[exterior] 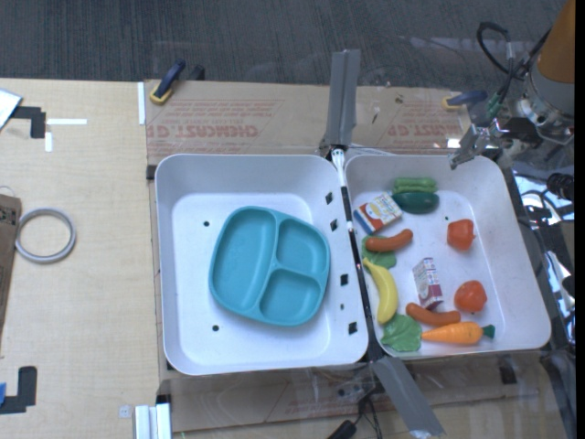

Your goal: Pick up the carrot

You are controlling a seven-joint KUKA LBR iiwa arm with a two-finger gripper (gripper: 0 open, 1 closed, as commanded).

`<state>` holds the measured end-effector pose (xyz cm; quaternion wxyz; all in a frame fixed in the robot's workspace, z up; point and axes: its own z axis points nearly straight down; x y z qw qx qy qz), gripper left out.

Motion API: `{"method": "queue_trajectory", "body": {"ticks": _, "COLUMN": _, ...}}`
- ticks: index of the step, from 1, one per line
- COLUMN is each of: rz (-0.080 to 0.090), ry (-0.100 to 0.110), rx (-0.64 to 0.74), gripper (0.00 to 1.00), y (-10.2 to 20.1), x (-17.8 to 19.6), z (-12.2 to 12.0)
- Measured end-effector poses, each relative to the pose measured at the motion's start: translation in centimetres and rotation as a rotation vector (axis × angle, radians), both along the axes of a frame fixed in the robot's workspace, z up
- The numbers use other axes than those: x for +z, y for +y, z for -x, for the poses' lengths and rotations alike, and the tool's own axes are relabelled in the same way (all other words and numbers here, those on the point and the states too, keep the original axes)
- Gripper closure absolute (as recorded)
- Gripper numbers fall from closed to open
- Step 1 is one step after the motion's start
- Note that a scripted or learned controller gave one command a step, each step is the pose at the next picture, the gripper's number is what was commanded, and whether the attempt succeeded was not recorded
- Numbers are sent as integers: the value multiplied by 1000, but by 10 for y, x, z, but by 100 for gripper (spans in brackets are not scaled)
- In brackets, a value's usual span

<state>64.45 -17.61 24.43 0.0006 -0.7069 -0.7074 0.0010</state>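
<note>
The carrot (451, 334), orange with a small green tip at its right end, lies flat near the front edge of the right bin (512, 245). A reddish sausage (432, 315) touches it just behind, and a green leaf (400, 334) lies at its left end. My gripper (475, 144) hangs over the bin's back right corner, above the rim and far from the carrot. Nothing shows in its grasp.
The right bin also holds a banana (384, 291), a second sausage (388, 240), a tomato (470, 295), a red pepper (461, 234), a small packet (426, 282), a carton (377, 214) and a green vegetable (414, 197). A teal divided plate (270, 265) lies in the left bin (183, 199).
</note>
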Motion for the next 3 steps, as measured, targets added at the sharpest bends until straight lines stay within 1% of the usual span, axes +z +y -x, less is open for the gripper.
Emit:
{"method": "queue_trajectory", "body": {"ticks": 1, "rz": -12, "ry": 6, "rx": -54, "gripper": 0, "y": -39, "x": -142, "z": 67}}
{"method": "queue_trajectory", "body": {"ticks": 2, "rz": -1, "ry": 0, "rx": -186, "gripper": 0, "y": -20, "x": -153, "z": 110}}
{"method": "queue_trajectory", "body": {"ticks": 3, "rz": -5, "ry": 1, "rx": -357, "gripper": 0, "y": -26, "x": -145, "z": 79}}
